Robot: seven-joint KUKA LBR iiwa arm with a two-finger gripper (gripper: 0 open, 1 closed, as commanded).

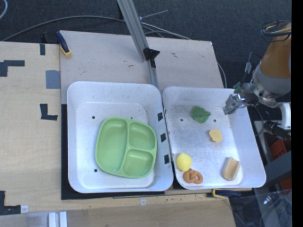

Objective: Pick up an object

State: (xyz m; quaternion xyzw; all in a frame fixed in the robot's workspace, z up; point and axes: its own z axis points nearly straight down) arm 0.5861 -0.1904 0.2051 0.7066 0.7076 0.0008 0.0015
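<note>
Hand (230, 104) hovered at right white bin's (251, 141) far rim | grip state unclear, possibly empty | crumpled green leafy piece (200, 114) just left | small yellow lump (215, 135) nearer camera.

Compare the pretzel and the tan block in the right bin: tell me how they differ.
The pretzel is orange-brown, twisted and open with holes; the tan block is pale, solid and smooth-sided. The pretzel lies at the bin's front edge beside the yellow ball; the tan block lies apart, nearer the right wall. Both are small and rest on the floor of the right bin, untouched by the hand.
</note>
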